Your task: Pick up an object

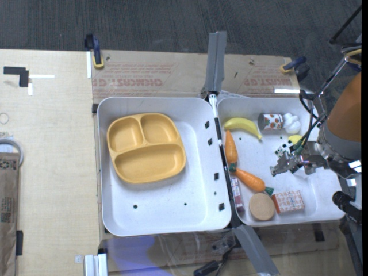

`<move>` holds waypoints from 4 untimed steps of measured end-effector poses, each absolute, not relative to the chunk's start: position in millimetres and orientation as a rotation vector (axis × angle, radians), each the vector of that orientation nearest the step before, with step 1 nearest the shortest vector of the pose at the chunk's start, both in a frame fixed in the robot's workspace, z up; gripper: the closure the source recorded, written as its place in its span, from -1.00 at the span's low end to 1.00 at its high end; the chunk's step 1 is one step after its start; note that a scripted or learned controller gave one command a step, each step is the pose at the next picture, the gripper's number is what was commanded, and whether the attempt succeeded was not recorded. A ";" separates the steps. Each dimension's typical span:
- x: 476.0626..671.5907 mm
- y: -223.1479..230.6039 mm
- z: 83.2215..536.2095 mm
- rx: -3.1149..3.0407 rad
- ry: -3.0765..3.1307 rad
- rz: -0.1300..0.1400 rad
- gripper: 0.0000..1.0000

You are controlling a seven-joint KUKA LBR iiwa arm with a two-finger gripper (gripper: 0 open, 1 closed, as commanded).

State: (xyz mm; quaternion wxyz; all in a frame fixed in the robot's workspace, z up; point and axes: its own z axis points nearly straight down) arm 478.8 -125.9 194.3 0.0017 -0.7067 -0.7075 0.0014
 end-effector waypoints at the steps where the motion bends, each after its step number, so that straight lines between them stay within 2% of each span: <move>1: 478.7 -117.6 255.3 -2.428 -1.994 0.003 -1.00; 2: 503.3 -125.5 201.9 -2.480 -1.923 0.006 -1.00; 3: 496.7 -50.6 190.5 -2.376 -2.051 0.004 -1.00; 4: 519.8 -61.5 190.4 -2.295 -2.143 0.005 -1.00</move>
